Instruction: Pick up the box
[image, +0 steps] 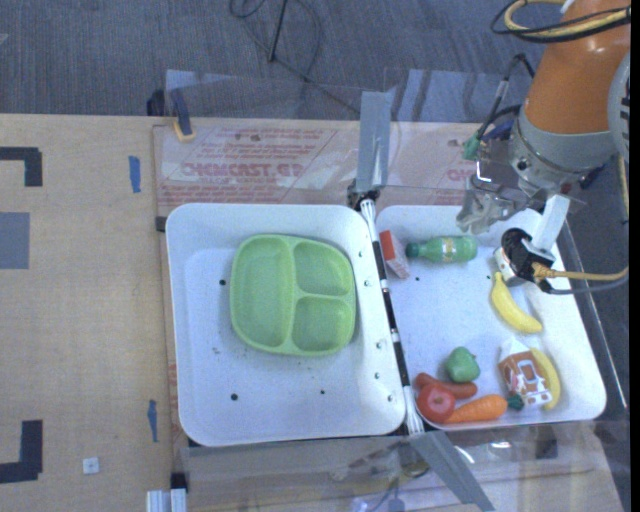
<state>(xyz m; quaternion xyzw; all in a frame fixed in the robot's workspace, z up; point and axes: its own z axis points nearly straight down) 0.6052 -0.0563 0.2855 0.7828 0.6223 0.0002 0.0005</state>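
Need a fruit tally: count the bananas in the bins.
2, both in the right bin. One banana lies by the right wall, just below the gripper. The other banana lies lower, against the box.

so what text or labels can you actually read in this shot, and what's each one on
Red print on the clear sheet behind the bins: looks like "CHOICAST" or similar, too blurred to be sure; smaller lines under it unreadable.
Box in the right bin: orange and white artwork, lettering too small to read.
Green bottle: label unreadable.
Small red packet by the divider: no text I can make out.
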